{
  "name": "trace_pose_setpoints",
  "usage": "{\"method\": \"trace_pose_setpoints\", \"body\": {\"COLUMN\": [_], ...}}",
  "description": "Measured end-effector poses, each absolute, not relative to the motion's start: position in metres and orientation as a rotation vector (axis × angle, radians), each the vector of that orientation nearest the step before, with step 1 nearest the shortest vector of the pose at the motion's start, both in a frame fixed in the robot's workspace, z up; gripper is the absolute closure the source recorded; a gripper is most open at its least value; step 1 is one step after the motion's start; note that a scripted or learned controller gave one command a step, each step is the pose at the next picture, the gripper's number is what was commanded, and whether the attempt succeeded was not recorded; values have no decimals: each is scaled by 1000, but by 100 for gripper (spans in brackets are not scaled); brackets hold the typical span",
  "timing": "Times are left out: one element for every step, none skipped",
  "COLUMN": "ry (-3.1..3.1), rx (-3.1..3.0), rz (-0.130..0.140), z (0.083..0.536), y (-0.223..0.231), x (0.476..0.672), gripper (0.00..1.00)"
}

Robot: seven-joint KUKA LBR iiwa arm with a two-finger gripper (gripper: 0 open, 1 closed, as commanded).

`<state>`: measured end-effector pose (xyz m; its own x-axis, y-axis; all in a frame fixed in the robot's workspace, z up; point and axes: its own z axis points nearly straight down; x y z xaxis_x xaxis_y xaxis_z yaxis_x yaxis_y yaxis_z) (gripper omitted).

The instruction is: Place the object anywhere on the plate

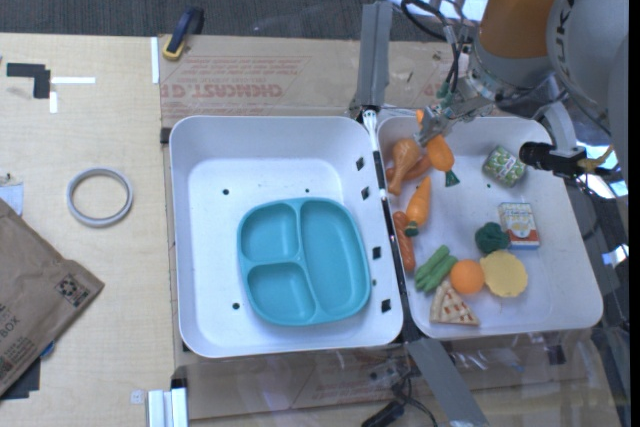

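Observation:
A teal plate (302, 260) with three compartments lies in the left white bin (200, 215), and nothing rests on it. The right bin (560, 305) holds the toy food: several orange carrots (405, 163), a broccoli piece (490, 237), an orange (466, 275), a yellow disc (504, 273), green beans (433, 267), a pizza slice (452, 307), a small box (518, 223) and a green wrapped item (505, 165). My gripper (435, 120) hangs low over the right bin's back left corner. Directly below it is a short carrot with a green tip (441, 155). Whether that carrot is gripped is unclear.
The bins meet at a hinged divider (383, 205). A flat cardboard sheet (250, 75) lies behind the left bin. On the wooden bench to the left are a tape ring (100, 195) and a brown paper bag (35, 300). A blue-yellow tool (183, 30) lies at the back.

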<state>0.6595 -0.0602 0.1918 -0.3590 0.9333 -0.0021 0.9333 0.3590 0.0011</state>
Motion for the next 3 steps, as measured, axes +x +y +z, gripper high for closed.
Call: {"method": "trace_pose_setpoints", "body": {"ry": [2605,2729,2728], "rx": [1754,1561,1562], "rz": [0,-4,-4], "z": [225,178,178], "y": [39,113,113], "x": [641,582,582], "gripper": [100,100,0]}}
